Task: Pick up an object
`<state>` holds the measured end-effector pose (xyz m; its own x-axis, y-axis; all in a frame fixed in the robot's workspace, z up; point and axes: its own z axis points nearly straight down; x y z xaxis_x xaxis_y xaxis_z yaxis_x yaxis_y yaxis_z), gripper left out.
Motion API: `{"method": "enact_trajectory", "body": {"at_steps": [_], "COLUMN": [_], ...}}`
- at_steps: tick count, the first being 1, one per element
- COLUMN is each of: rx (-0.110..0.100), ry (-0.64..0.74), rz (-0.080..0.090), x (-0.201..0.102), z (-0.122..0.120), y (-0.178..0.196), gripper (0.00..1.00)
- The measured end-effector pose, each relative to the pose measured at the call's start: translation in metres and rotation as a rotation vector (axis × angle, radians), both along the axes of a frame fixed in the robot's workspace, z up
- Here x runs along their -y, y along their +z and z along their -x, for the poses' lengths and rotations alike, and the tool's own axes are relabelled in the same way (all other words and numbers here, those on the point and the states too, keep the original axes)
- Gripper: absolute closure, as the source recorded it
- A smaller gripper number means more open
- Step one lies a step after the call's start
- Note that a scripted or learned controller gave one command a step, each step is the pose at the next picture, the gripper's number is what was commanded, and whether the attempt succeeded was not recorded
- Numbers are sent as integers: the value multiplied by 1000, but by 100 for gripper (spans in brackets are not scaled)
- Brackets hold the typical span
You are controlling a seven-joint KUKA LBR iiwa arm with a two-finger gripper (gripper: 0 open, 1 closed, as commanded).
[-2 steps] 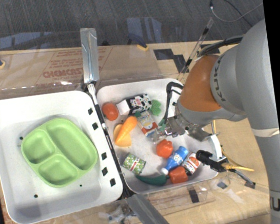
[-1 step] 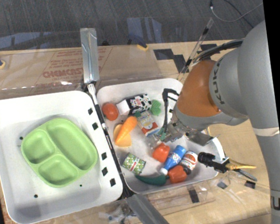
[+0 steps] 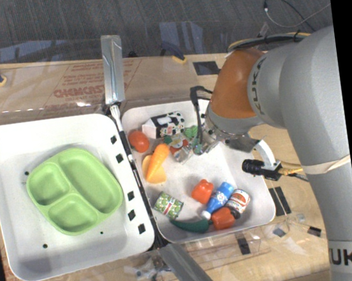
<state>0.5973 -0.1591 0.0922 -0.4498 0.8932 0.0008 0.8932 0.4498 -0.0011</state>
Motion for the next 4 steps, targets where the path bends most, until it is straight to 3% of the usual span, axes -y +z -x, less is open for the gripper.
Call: {"method": "enact_trajectory", "body": {"at_steps": [1, 2, 3, 4], "rx": [3, 2, -3, 0], "ry": [-94, -148, -339, -411], "rz": [2, 0, 1, 0], "x": [27, -62, -21, 2], "z": [-1, -20, 74, 120], "y": [1, 0, -1, 0], "gripper": [0, 0, 0, 0]}}
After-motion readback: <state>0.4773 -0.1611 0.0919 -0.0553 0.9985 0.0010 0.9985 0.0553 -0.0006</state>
